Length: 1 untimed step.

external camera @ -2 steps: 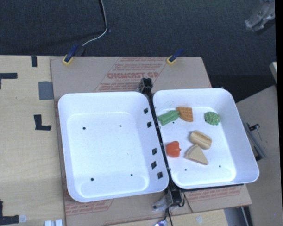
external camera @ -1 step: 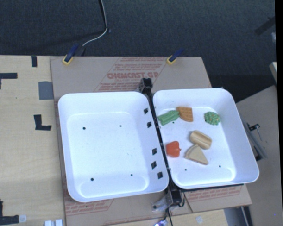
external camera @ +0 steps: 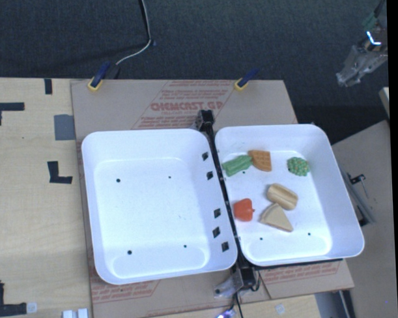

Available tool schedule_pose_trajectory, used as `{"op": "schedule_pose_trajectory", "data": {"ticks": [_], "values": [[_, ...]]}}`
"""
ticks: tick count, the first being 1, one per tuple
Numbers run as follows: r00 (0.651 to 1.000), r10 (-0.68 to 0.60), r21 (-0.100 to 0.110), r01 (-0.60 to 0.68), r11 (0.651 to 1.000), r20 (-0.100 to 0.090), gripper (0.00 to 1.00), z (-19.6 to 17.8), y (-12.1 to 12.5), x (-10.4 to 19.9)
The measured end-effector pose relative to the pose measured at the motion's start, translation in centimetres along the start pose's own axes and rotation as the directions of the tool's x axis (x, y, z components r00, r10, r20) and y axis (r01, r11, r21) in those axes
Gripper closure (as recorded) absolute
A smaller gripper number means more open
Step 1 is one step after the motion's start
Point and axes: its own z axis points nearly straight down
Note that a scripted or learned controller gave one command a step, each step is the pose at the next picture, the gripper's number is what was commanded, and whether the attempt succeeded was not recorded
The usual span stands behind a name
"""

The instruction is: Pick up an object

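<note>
The right bin (external camera: 319, 245) holds several small items: a green pepper-like piece (external camera: 237, 165), an orange-brown piece (external camera: 260, 160), a round green piece (external camera: 298, 166), a tan bread roll (external camera: 282, 196), a red-orange piece (external camera: 244, 209) and a tan wedge (external camera: 277, 218). My gripper (external camera: 356, 69) hangs at the top right of the view, well above and beyond the right bin's far corner. It is small and blurred, and I see nothing between its fingers.
The left bin (external camera: 96, 191) sits beside the right one, joined by a black clip strip (external camera: 216, 187). Both rest on a cardboard sheet (external camera: 184, 103) on the wooden bench. A cable (external camera: 139, 40) runs across the dark backdrop.
</note>
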Motion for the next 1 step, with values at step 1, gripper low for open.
{"op": "schedule_pose_trajectory", "data": {"ticks": [1], "values": [[1.0, -0.006, -0.017, 0.006, 1.0, 0.002, 1.0, -8.25, -0.38, 6.37]]}}
